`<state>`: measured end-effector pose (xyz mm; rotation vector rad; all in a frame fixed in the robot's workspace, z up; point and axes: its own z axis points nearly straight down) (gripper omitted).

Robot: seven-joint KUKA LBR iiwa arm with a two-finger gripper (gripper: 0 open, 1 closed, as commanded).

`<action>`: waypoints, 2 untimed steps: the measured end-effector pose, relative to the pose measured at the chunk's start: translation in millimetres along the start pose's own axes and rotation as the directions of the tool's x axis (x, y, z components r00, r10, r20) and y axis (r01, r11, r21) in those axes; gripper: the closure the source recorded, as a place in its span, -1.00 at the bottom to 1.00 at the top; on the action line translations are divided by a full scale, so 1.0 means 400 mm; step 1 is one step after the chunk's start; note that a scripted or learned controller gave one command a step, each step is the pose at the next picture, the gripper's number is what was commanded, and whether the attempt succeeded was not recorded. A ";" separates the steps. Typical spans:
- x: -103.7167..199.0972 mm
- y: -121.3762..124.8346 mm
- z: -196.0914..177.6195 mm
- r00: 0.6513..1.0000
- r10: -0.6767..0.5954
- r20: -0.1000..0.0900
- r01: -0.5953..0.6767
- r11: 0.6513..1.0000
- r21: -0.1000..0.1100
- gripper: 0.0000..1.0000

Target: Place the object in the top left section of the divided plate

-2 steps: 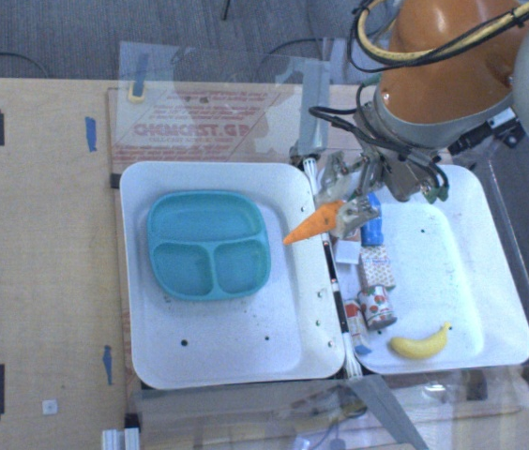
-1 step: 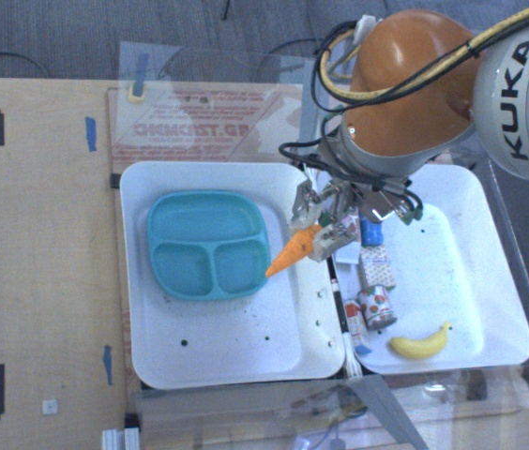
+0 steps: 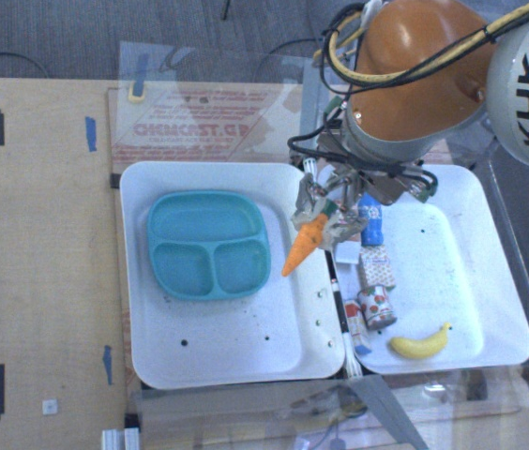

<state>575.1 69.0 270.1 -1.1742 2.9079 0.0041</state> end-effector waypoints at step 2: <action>-0.066 -0.023 -0.042 0.944 -0.329 0.001 0.329 0.944 -0.001 1.00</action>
